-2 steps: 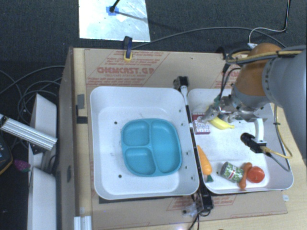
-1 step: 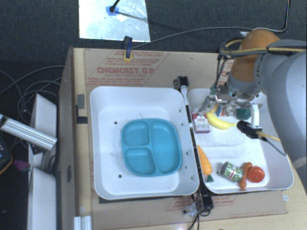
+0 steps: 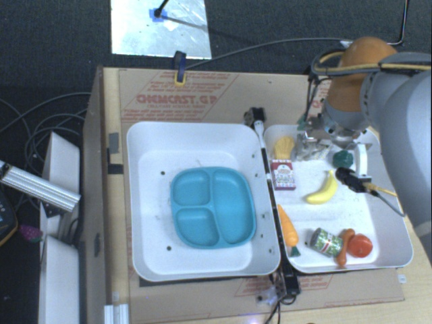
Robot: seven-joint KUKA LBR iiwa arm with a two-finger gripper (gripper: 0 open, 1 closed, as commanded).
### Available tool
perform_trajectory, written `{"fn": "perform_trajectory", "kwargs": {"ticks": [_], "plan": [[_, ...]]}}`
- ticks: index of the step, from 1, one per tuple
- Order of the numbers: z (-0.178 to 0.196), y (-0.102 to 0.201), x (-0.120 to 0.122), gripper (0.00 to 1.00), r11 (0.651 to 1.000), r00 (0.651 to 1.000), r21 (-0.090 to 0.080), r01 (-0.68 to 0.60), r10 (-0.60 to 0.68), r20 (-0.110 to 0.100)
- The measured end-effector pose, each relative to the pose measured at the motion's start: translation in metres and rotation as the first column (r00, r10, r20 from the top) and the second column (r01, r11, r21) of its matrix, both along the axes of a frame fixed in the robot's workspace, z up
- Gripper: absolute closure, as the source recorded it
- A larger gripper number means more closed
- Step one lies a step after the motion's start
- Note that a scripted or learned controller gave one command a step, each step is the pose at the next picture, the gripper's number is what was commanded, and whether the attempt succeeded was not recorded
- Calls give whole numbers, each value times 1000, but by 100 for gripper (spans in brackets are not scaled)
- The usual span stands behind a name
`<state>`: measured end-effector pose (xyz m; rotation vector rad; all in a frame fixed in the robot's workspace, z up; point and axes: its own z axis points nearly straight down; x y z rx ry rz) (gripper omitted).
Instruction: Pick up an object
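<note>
My gripper [image 3: 308, 147] is low over the far end of the right bin [image 3: 388, 231], with the grey arm reaching in from the right. Just left of it lies a pale yellow piece [image 3: 285, 146]. A teal object [image 3: 343, 158] sits just right of it. In front of the gripper are a small red box [image 3: 283, 175] and a banana [image 3: 322, 189]. Toward the near end lie a carrot [image 3: 288, 227], a green can [image 3: 325, 241] on its side and a red tomato [image 3: 360, 246]. I see nothing held in the gripper.
The left bin [image 3: 152, 248] holds a blue divided plate [image 3: 212, 205]. A raised rim [image 3: 266, 181] separates the two bins. A reddish-brown piece [image 3: 343, 251] lies between the can and the tomato.
</note>
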<state>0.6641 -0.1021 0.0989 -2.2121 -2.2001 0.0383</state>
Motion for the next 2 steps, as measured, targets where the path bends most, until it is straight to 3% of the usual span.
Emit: {"fn": "perform_trajectory", "kwargs": {"ticks": [1,2], "plan": [[57,-28,-103,100,1000,999,1,-6,6,35],[57,-26,-103,0,1000,999,2,-7,7,34]]}}
